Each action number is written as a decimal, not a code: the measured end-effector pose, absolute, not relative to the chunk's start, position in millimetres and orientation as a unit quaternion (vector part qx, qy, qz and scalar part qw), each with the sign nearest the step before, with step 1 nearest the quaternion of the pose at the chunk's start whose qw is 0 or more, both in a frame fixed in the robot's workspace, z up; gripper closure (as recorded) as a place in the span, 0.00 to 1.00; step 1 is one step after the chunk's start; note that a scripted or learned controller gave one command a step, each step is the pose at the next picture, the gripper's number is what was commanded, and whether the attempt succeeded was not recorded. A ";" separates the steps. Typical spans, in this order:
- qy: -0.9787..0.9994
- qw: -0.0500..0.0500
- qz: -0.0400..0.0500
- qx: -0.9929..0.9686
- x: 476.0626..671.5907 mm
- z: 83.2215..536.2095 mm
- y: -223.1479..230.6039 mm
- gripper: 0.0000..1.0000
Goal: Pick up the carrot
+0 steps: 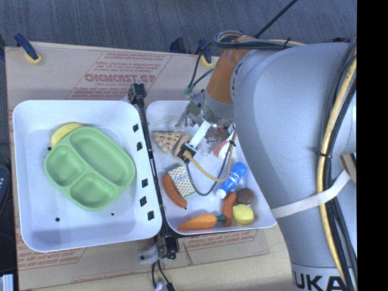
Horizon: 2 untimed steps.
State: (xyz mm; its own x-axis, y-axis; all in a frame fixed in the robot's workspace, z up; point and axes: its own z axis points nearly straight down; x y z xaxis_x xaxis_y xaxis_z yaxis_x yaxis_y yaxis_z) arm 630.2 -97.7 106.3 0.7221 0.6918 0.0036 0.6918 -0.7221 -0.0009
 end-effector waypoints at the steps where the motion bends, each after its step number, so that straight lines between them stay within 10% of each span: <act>1: -0.242 -0.001 -0.005 -0.970 599.7 96.5 -91.6 0.00; 2: -0.314 0.002 0.002 -0.950 475.3 91.1 -132.3 0.00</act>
State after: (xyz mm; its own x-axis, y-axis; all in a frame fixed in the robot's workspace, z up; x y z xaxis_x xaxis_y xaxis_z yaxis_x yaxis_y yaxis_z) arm 475.3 -132.3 91.1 0.8032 0.5957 -0.0021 0.5957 -0.8032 -0.0051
